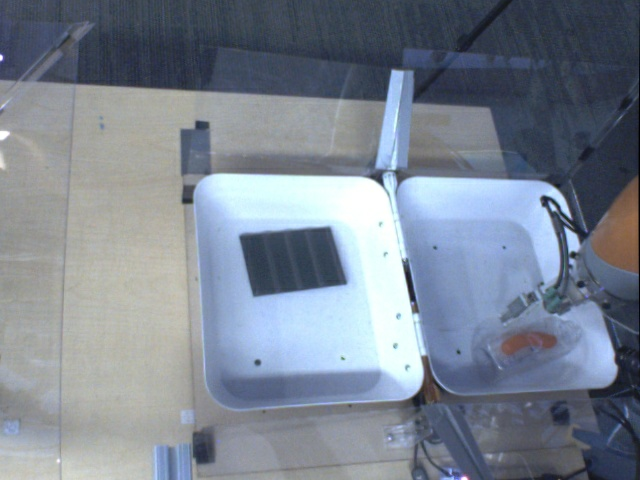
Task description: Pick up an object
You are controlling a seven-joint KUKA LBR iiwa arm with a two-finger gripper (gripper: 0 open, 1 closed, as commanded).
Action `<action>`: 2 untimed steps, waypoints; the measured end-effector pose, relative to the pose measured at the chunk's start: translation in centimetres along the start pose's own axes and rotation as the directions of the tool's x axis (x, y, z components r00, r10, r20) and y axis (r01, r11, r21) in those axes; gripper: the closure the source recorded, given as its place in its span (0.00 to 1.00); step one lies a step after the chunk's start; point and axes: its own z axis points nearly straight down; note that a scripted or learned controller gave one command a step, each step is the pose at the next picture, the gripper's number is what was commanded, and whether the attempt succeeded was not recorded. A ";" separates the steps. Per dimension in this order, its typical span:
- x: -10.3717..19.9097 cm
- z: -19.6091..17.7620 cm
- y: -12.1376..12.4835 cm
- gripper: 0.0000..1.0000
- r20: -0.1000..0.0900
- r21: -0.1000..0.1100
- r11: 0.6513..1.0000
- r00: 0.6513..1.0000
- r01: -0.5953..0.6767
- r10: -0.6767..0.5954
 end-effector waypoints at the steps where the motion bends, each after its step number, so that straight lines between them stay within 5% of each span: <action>1: 2.7 2.3 0.3 0.00 -0.006 0.012 0.992 0.992 0.129 -0.128; 2: 6.3 2.5 7.4 0.00 -0.010 0.007 0.995 0.995 0.097 -0.097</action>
